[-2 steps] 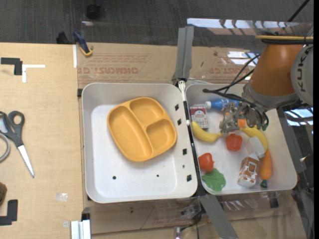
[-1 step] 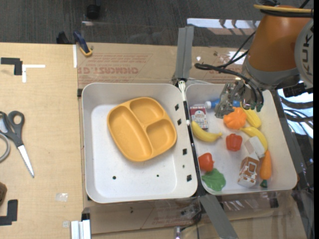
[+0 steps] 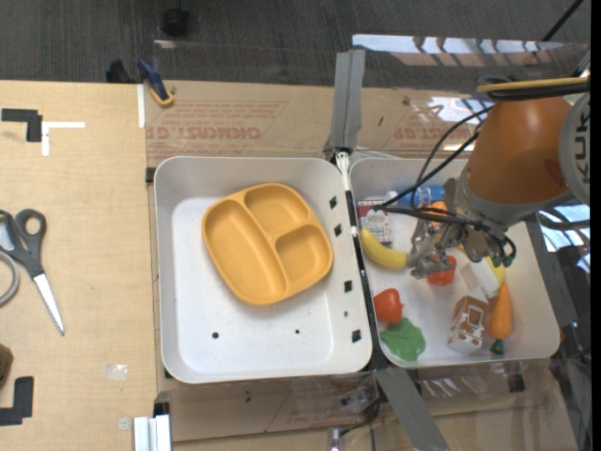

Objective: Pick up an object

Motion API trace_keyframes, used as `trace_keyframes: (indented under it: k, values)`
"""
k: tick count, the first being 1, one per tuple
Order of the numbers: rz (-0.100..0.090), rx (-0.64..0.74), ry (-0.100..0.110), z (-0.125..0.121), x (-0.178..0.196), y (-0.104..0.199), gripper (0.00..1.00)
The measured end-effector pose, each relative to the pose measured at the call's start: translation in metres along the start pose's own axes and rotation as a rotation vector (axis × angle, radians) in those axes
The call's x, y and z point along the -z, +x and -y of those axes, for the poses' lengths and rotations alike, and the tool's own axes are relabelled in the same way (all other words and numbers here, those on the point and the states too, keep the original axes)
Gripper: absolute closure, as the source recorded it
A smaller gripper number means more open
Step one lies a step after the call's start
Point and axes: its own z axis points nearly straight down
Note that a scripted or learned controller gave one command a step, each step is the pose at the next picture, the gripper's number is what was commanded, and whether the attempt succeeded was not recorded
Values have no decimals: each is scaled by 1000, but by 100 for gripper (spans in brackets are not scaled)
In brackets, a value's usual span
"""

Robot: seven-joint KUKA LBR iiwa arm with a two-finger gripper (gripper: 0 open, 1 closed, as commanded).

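My gripper hangs low in the right bin, under the orange band of the arm. A small red-orange object lies directly beneath it, touching or nearly touching it. A yellow banana lies just to its left. A red pepper-like piece and a green leafy piece rest near the bin's front. To the right lie a carrot, a small brown-and-white carton and a white bottle. A red-labelled packet and a blue item sit further back.
The left bin holds a yellow divided plate. Scissors lie on the wooden bench at the far left, and a blue clip rests at the back. Cables trail from the wrist over the right bin.
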Motion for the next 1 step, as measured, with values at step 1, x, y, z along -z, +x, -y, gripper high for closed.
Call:
trace_keyframes:
  k: [1]
  values:
    - [4,-73,0,16,-39,-67,100]
